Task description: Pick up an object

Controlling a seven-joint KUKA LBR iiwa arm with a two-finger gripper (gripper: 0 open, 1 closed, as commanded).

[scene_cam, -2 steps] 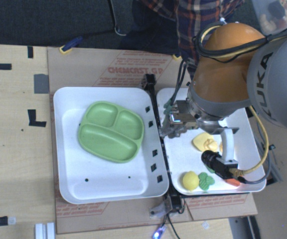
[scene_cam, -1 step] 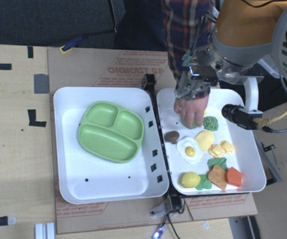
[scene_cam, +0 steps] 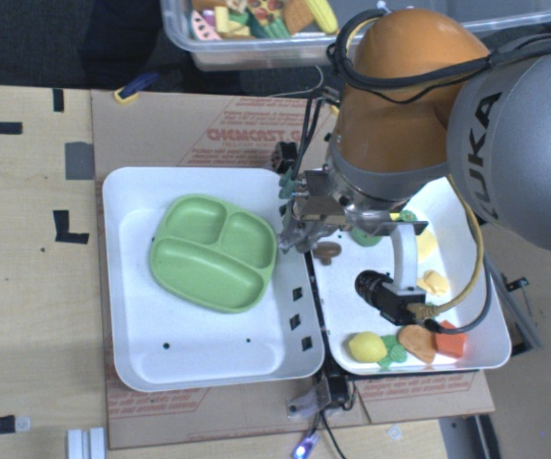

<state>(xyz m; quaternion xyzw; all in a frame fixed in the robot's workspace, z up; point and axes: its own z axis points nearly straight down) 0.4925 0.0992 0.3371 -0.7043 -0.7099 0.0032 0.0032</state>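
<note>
A robotics lab bench: KUKA arm [scene_cam: 467,113], cardboard-lined table [scene_cam: 27,256], two white bins [scene_cam: 122,256], tub of toy food [scene_cam: 247,12].

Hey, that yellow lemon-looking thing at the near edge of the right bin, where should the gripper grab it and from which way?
Grip the yellow lemon across its short middle, coming straight down from above. It lies flat and rounded near the right bin's front wall, with a green piece touching its right side, so close the fingers front-to-back rather than left-to-right.
</note>
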